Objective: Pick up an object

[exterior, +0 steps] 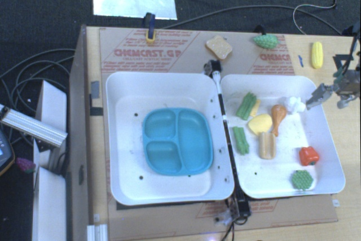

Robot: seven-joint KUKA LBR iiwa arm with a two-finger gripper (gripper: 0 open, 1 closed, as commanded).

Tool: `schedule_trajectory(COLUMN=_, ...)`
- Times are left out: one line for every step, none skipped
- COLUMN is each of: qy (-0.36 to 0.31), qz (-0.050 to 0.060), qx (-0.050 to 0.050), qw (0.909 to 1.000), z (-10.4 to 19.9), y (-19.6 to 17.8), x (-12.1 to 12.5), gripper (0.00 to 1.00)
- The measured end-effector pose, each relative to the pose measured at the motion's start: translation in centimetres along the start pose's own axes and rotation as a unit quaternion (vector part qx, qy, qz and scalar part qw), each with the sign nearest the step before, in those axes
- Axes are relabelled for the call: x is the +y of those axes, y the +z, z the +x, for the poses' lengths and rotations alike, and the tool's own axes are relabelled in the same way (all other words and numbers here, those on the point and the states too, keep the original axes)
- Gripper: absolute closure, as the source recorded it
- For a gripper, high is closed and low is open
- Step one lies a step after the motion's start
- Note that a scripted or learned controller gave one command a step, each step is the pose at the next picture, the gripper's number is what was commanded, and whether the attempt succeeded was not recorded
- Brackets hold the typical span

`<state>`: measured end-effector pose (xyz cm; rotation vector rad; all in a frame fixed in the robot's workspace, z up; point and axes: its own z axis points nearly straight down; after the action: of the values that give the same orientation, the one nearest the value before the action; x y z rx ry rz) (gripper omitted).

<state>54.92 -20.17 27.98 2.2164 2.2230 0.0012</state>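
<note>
The right bin holds several toy foods: a green pod, a yellow piece, an orange drumstick, a small white piece, a green strip, a tan roll, a red pepper and a green knobbly ball. My gripper hovers over that bin's far right rim, open, with nothing between its fingers. Its left finger points toward the white piece, just right of it.
The left bin holds a blue divided plate. On the cardboard behind the bins lie a toast slice, a green toy and a yellow corn cob. A yellow clamp sits at the back edge.
</note>
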Motion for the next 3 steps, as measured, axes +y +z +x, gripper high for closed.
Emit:
schedule_trajectory(qy=0.001, qz=0.002, qx=0.001, qw=1.0, z=1.3, y=10.6, x=-1.9, gripper=0.0)
schedule_trajectory(qy=0.0, qz=0.0, qx=0.0, qw=1.0, z=3.9, y=12.1, x=4.8, gripper=0.0)
schedule_trajectory(qy=0.0, qz=-0.001, qx=0.0, qw=1.0, z=4.3, y=19.4, x=5.2, gripper=0.0)
